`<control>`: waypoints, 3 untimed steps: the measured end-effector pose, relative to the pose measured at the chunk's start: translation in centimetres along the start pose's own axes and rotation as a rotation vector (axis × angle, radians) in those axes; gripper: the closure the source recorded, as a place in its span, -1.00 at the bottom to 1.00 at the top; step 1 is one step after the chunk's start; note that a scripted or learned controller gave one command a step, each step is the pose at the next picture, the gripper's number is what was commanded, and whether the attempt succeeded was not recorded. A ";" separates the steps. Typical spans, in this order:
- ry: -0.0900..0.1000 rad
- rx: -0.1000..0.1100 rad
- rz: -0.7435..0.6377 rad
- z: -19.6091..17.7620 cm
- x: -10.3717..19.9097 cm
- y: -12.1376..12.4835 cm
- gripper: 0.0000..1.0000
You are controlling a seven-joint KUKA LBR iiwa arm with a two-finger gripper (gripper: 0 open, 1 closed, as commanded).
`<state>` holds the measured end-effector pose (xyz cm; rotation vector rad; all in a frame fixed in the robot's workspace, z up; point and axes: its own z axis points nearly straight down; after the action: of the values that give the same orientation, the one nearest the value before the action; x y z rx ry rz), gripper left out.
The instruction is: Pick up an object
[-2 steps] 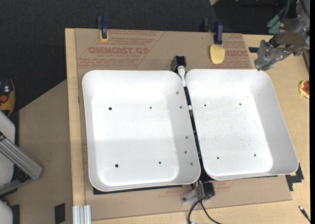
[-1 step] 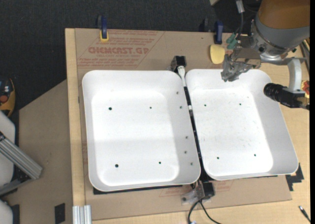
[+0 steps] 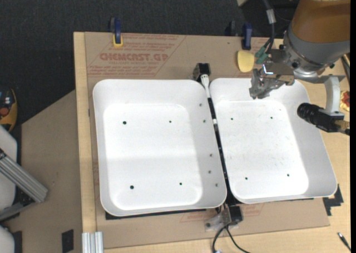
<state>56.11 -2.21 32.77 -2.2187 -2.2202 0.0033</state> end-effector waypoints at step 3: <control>-0.001 -0.002 0.002 0.5 -5.6 2.5 1.00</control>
<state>58.60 -7.83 32.29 -2.2229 -2.2195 0.0018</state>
